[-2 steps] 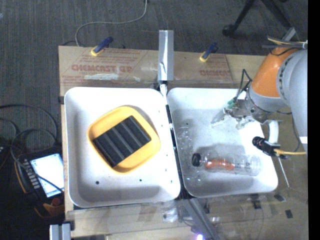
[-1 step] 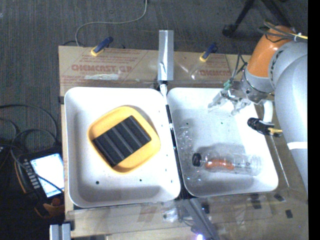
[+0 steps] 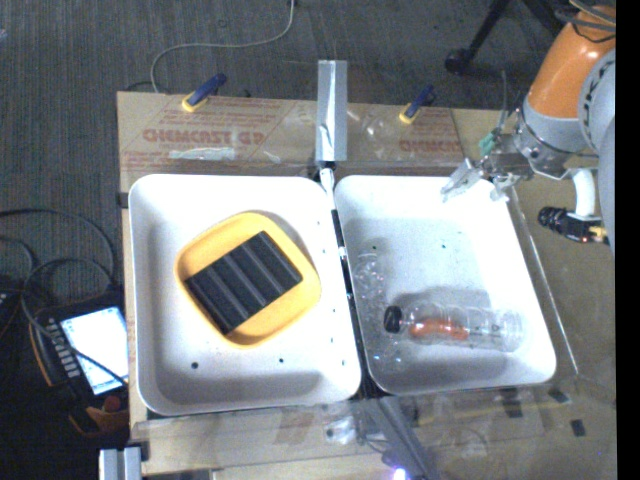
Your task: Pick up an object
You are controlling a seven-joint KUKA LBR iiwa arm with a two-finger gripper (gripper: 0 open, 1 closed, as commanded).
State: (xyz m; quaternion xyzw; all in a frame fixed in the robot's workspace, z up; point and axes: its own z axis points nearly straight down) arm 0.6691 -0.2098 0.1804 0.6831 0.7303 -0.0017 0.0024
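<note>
A yellow block with a black ribbed top [image 3: 248,277] lies in the left bin [image 3: 160,208]. In the right bin [image 3: 430,218], a clear plastic bottle with a black cap and an orange strip inside [image 3: 455,325] lies on its side near the front. A small clear plastic piece [image 3: 364,274] sits by that bin's left wall. My gripper [image 3: 476,180] hovers over the right bin's back right corner, well apart from the bottle. Its two pale fingers are spread, with nothing between them.
The arm, with its orange band [image 3: 565,68], comes in from the upper right. A metal post [image 3: 331,108] stands behind the seam between the bins. Blue and yellow clamps [image 3: 203,91] [image 3: 417,103] hold the cardboard at the back. A tablet [image 3: 92,343] lies at the left.
</note>
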